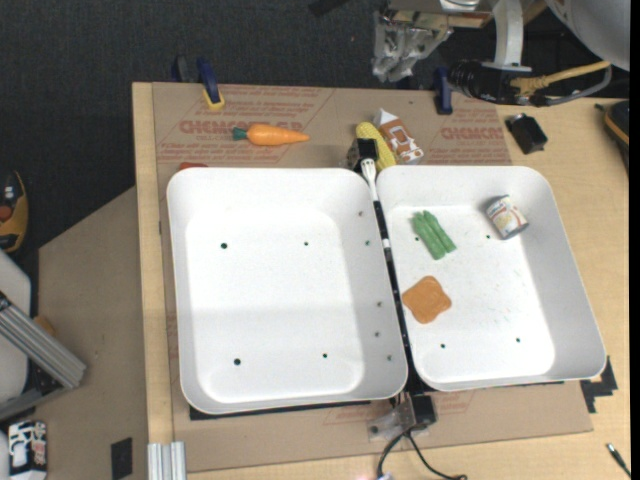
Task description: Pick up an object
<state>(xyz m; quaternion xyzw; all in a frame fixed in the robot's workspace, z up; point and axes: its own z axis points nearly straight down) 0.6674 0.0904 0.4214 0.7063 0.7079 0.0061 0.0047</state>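
Nearest me, the left bin (270, 368) has nothing to grab; the pickable things sit in the right bin (560, 298) — an orange flat piece (427, 299), a green bundle (434, 234) and a small can (505, 216). High beyond the table, the gripper (402, 53) hangs with nothing between its jaws; their width I cannot tell. Thin, flat pieces may slip the jaws — the can could roll.
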